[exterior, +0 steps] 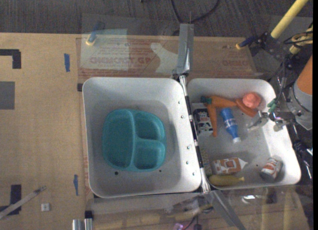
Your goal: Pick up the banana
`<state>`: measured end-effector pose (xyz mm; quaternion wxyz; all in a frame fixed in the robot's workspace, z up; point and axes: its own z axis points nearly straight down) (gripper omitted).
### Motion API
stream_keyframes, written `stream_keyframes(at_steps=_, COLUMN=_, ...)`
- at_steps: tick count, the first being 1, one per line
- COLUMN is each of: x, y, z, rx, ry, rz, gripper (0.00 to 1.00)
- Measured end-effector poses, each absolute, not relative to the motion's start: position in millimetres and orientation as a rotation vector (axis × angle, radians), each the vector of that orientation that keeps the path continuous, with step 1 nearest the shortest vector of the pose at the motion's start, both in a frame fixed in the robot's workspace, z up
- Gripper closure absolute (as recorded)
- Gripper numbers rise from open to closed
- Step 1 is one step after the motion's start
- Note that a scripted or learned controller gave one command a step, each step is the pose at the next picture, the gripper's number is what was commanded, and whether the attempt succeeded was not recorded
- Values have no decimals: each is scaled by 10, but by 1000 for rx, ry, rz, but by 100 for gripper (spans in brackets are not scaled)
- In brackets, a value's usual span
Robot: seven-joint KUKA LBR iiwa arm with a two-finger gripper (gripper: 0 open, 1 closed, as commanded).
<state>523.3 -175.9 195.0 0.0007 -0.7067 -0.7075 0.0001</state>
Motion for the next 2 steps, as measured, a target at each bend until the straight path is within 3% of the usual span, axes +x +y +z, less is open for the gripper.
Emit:
stream_keyframes(at_steps=1, x=5241, y=-1766, z=2050, rx=-2222, ry=-2223, rz=-1, gripper=100)
stream_keyframes(at_steps=2, x=4935, y=-776, z=3173, rx=-2532, ry=-1862, rz=1, gripper=100)
